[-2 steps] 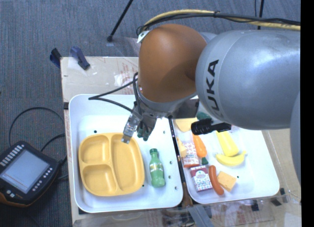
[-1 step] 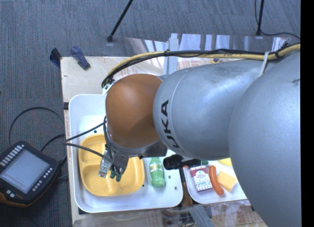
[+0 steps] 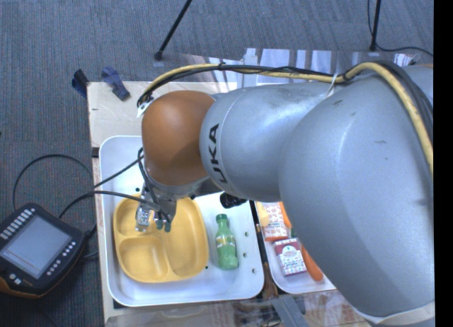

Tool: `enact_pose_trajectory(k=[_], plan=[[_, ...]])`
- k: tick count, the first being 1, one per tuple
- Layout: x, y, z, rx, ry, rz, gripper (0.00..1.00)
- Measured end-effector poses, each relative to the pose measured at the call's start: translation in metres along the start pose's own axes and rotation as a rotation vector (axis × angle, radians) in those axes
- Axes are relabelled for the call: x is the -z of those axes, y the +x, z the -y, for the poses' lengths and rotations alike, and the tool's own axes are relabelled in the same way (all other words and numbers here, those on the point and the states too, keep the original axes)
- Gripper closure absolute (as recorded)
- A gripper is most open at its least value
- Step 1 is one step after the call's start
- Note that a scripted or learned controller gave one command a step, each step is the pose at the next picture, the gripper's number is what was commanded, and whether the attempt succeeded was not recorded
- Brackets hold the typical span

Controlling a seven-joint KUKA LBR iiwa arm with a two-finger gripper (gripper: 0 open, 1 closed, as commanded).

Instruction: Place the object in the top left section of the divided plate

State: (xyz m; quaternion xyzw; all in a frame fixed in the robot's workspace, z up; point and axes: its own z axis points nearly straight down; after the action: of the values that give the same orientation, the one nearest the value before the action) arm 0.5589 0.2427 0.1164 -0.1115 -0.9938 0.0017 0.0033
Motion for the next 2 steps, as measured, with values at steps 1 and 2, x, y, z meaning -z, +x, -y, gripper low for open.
enact_pose_trajectory(k=[1,2], plan=[[-0.005,0.028,0.002,0.439,-0.024,0.055,1.0],[-0.003,0.014,-0.004,0.868,-0.015,0.038,1.0]])
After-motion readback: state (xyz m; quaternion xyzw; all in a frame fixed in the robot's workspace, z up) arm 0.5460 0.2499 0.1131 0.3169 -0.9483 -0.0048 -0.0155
